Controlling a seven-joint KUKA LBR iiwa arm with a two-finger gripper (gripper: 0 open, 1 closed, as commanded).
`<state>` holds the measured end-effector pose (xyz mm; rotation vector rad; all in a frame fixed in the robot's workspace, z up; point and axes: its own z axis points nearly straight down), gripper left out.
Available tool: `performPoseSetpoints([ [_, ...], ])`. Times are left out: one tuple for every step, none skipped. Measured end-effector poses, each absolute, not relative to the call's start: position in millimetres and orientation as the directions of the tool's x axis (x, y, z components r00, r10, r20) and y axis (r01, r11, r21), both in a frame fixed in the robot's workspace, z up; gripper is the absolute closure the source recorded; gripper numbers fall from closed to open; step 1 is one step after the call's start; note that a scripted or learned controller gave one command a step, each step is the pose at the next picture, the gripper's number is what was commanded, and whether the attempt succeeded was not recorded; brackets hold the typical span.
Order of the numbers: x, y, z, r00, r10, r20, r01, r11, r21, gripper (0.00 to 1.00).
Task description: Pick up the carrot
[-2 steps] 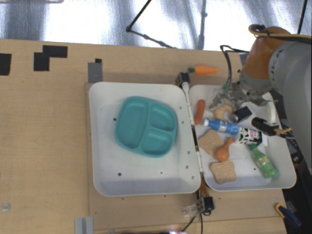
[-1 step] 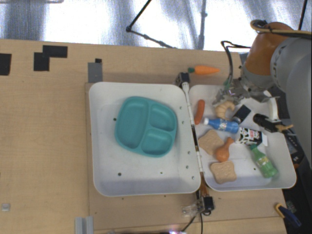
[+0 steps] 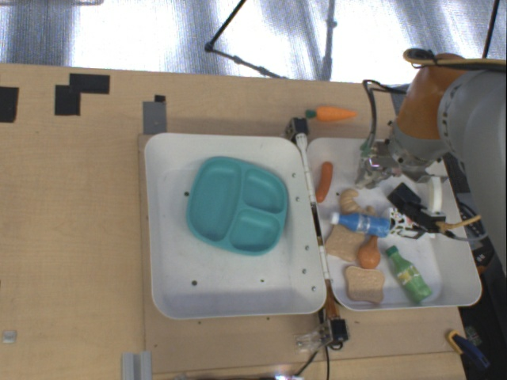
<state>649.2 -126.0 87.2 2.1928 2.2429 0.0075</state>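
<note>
The carrot [image 3: 333,115], orange with a green top, lies on the wooden bench just beyond the far edge of the right bin [image 3: 459,295], outside both bins. My gripper [image 3: 374,167] hangs low over the far part of the right bin, to the right of and nearer the camera than the carrot, apart from it. The grey arm with its orange band [image 3: 424,93] reaches in from the right above it.
The right bin holds an orange-red sausage [image 3: 323,181], a blue bottle [image 3: 363,225], a green bottle [image 3: 408,274], bread pieces [image 3: 364,284], a small brown fruit [image 3: 368,252] and a black-and-white item [image 3: 409,212]. A teal divided plate [image 3: 237,205] lies in the left bin [image 3: 182,291].
</note>
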Motion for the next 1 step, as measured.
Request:
performPoseSetpoints([
  [649.0, -126.1, 86.8, -0.023, 1.0, -0.001, 1.0, 0.023, 0.006, 0.0],
])
